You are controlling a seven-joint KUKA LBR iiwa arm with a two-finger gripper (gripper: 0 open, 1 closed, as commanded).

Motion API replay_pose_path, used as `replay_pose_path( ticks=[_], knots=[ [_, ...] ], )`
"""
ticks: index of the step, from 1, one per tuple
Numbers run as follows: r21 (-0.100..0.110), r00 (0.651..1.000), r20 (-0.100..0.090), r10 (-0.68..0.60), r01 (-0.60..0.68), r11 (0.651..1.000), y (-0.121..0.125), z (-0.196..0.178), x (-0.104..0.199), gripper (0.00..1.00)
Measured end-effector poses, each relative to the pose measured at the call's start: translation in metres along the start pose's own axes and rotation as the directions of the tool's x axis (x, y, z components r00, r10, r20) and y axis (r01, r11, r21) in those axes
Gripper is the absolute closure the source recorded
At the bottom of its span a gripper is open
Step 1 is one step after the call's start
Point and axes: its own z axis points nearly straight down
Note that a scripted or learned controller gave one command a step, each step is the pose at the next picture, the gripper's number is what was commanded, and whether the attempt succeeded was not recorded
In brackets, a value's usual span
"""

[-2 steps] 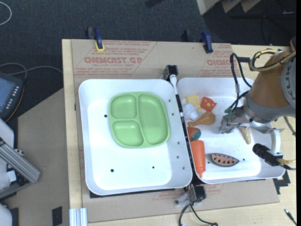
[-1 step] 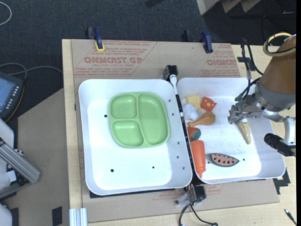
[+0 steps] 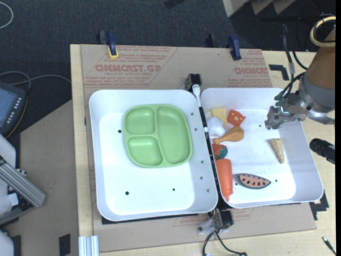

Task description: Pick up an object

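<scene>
The right bin (image 3: 298, 188) holds several toy foods. A beige cone (image 3: 277, 149) lies near its right side. A watermelon slice (image 3: 253, 181) rests at the front, with an orange carrot (image 3: 224, 176) along the left wall. Further back lie a drumstick (image 3: 230, 136), a red piece with a star (image 3: 235, 117), a yellow wedge (image 3: 218, 113) and a white lump (image 3: 215, 126). My gripper (image 3: 276, 117) hangs over the bin's back right part, just behind the cone and apart from it. Nothing shows in its grasp.
In the left bin (image 3: 106, 185) sits a green divided plate (image 3: 158, 135). A black divider with clamps (image 3: 194, 81) runs between the bins. Blue clamps (image 3: 112, 40) hold the board's far edge. A black part (image 3: 322, 146) juts in at the right.
</scene>
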Motion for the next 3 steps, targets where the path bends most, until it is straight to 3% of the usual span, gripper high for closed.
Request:
replay_pose_path(
  ticks=[1, 3],
  knots=[
    [0.004, 1.0, -0.001, 0.001, -0.001, 1.0, 0.001, -0.008, 0.0, 1.0],
    [0.009, 1.0, -0.004, -0.002, 0.002, 1.0, -0.001, 0.006, 0.106, 1.0]
  ],
)
